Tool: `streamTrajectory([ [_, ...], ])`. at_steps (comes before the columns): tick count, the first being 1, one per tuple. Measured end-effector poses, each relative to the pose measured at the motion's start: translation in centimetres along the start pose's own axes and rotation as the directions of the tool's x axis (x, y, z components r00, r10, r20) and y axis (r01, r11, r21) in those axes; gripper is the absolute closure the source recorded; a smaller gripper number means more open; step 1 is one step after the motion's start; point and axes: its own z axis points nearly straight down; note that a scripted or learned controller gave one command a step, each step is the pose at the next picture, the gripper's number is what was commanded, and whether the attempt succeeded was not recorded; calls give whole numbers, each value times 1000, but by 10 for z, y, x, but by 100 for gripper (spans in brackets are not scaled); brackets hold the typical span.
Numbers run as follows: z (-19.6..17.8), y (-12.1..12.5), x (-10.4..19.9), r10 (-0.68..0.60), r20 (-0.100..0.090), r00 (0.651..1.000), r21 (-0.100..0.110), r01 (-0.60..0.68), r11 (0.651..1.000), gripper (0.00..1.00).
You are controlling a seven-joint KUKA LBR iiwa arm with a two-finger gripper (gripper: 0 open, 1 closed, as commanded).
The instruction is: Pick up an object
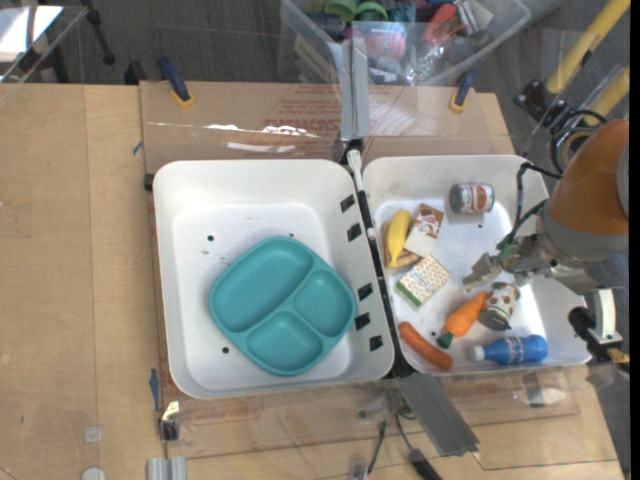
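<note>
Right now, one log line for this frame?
pincer over right bin | above carrot | nothing held | tray in left bin

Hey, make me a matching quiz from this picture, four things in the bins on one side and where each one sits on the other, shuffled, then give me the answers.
Things:
1. teal tray
2. can
3. blue bottle
4. banana

Places:
A. near edge of the right bin, lying on its side
B. left bin
C. far part of the right bin
D. right bin, close to the divider between the bins

Pairs: 1-B, 2-C, 3-A, 4-D
</note>
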Motion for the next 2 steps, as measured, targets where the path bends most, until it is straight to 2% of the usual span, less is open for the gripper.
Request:
streamTrajectory([
  [1, 10, -27, 3, 31, -3, 1000, 1, -31, 1000, 0],
  [2, -4, -25, -1, 36, 4, 999, -10, -36, 999, 100],
])
